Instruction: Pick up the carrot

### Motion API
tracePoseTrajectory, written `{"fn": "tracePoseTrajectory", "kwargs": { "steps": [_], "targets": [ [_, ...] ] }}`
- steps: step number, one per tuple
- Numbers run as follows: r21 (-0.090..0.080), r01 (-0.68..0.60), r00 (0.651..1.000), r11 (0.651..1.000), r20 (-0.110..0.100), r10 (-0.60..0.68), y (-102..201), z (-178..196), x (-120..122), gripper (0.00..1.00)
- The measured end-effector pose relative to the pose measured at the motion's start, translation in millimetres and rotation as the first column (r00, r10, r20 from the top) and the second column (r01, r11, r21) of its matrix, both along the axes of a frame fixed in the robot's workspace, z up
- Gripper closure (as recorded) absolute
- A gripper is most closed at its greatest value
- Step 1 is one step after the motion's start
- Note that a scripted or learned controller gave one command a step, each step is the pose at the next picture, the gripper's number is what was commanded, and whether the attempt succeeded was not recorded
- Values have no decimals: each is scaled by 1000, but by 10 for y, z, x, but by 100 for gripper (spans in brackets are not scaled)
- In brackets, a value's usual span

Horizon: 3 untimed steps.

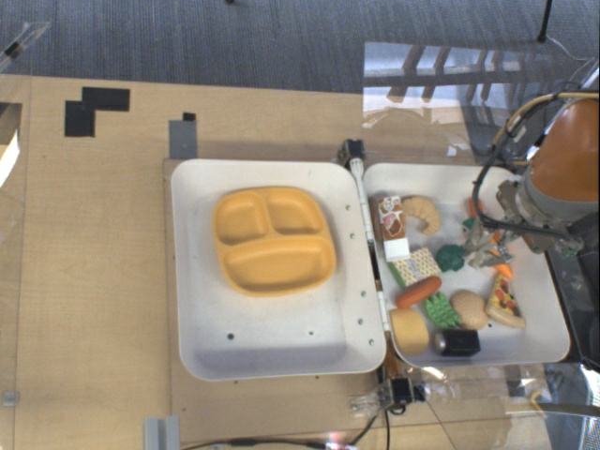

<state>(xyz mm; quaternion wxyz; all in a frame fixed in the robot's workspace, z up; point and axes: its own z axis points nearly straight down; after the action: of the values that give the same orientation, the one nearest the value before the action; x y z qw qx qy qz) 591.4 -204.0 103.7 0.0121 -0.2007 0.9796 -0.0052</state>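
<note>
over the right bin (553, 345) the gripper (487, 247) hovered low, whether open or closed i cannot tell. the carrot (503, 272) lay just beside it, near the pizza slice (506, 303). approach step, seemingly; next: descend and close on it.

Crowded right bin (553, 345); open room around yellow tray (274, 240).

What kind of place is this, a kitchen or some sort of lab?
Most likely a robotics lab, not a kitchen. A grey and orange robot arm reaches over two shallow white plastic bins on a wooden bench. One bin holds a yellow divided plastic tray, the other small toy foods; tripod legs stand on grey carpet.
</note>
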Motion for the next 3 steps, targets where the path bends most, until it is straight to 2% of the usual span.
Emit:
{"fn": "tracePoseTrajectory", "kwargs": {
  "steps": [1,2,3],
  "targets": [
    [-2,-4,1000,1000,13,4,10,137,43,100],
    [-3,-383,924,924,-10,383,-13,-133,-485,100],
    [-8,-870,493,493,-15,870,14,-137,-405,100]
  ]
}}
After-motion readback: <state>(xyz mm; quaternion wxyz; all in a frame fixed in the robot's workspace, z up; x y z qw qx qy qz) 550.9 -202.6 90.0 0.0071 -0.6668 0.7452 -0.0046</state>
